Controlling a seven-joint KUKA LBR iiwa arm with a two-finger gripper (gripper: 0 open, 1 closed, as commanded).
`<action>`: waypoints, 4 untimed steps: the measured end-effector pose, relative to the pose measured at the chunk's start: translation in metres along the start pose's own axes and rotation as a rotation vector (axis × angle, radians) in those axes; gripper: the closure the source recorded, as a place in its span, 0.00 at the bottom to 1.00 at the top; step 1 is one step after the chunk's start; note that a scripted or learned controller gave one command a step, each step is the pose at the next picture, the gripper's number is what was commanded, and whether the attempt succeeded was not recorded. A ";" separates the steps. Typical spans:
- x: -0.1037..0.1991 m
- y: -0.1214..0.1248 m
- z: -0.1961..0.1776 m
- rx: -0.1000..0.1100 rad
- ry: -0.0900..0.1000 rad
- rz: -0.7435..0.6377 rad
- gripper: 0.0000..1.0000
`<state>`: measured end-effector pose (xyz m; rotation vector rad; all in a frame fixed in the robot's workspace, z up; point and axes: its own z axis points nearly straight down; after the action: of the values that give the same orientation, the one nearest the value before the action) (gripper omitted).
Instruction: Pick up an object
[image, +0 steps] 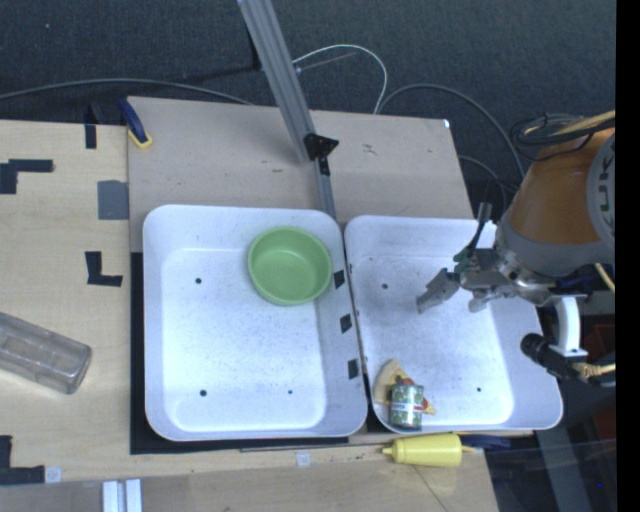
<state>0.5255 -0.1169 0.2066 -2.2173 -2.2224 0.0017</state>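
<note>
A green bowl (289, 265) sits upright at the back right of the left bin (200, 400). A small green can with a yellow and red wrapper (404, 396) lies in the front left corner of the right bin (500, 400). My gripper (456, 298) hangs over the middle of the right bin, behind and to the right of the can. Its two fingers (433, 296) stand spread apart, open, with nothing between them.
A yellow bottle (429, 450) lies on the bench just in front of the right bin. A clear plastic container (40, 352) rests at the far left. A metal pole (290, 90) slants down to the bins' shared back edge. Cables run behind the bench.
</note>
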 end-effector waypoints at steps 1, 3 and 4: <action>0.000 0.000 0.000 0.000 0.000 0.000 0.00; -0.006 0.002 0.114 0.006 0.000 0.001 0.00; -0.005 0.003 0.101 0.003 0.001 -0.001 1.00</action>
<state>0.5283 -0.1220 0.1054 -2.2147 -2.2216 0.0037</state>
